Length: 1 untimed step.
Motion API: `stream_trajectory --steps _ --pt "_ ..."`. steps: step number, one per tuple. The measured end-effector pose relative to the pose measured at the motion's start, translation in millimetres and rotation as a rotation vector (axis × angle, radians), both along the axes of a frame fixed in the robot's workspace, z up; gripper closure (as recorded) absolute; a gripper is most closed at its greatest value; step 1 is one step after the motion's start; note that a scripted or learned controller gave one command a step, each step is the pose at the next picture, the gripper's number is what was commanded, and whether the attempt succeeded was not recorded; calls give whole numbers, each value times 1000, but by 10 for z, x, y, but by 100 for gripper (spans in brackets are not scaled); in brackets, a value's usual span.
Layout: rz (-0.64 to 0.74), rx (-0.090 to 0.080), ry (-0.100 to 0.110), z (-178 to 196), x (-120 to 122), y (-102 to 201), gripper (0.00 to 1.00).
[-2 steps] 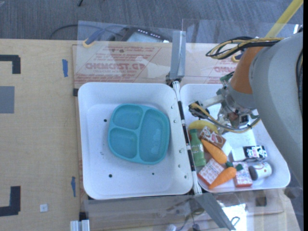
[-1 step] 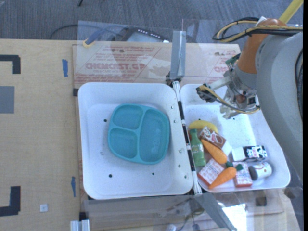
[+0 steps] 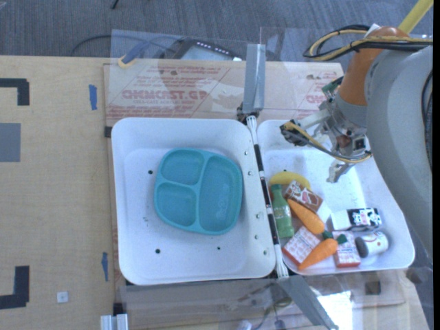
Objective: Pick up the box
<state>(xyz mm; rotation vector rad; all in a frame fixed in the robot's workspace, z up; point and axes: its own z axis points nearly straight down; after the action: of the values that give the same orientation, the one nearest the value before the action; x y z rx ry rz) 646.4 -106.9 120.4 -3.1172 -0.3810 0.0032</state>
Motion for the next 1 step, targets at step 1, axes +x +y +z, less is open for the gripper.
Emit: stream_trajectory --steps 1 --pt "114 -1 -2 -75 123 144 0"
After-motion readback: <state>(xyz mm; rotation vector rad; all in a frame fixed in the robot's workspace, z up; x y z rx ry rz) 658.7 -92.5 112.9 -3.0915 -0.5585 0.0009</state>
